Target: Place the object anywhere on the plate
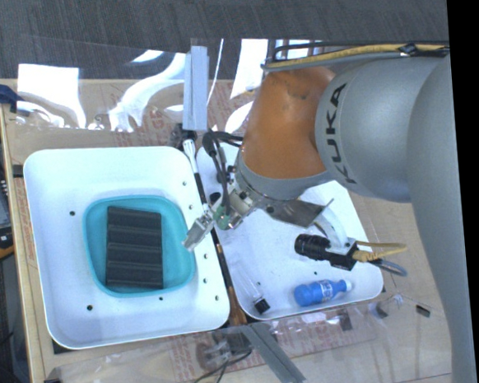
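Nearest the front edge of the desk (154, 358), a small blue bottle (320, 292) is lying on its side in the right bin (270, 267). A little black piece (261, 306) is sitting near that bin's front-left corner, and neither is touching the plate. Further in, the blue plate (179, 266) is sitting roughly in the middle of the left bin (58, 242). A dark ridged block (133, 247) is lying flat on it, wholly inside the rim. Judging by that, the task is looking as good as done (assuming the block is the object meant), since the block is resting on the plate and nothing is gripping it. What is left is probably just for the arm to be getting clear. The hand (201, 229) is hovering to the block's right, near the plate's right edge and close to the wall where the two bins are meeting. It is apart from the block, with a strip of bare plate between them. Whether the hand is apart or together I cannot tell at this slant. Behind it, the grey arm (366, 127) with its orange band is reaching in over the right bin.
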Motion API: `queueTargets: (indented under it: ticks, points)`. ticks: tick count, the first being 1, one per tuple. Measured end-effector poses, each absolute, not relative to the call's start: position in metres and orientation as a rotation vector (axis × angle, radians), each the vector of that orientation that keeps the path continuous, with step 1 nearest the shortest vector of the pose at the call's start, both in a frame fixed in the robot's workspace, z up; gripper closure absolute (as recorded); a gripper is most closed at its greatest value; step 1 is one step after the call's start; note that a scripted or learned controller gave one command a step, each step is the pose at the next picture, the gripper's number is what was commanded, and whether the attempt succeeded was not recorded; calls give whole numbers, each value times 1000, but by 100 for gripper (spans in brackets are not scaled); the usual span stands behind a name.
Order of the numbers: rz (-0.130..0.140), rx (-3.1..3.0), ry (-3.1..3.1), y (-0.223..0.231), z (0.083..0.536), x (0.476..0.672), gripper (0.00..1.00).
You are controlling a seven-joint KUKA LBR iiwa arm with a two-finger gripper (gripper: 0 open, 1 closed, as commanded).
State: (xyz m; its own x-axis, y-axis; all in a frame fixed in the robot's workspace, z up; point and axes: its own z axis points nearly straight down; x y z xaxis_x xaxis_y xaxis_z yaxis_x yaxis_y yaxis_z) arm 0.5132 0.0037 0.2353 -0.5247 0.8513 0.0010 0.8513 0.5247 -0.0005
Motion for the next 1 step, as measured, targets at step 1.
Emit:
queueTargets:
  ticks: [1]
  points:
    - [4,-1596,-2701,30,226,517,0]
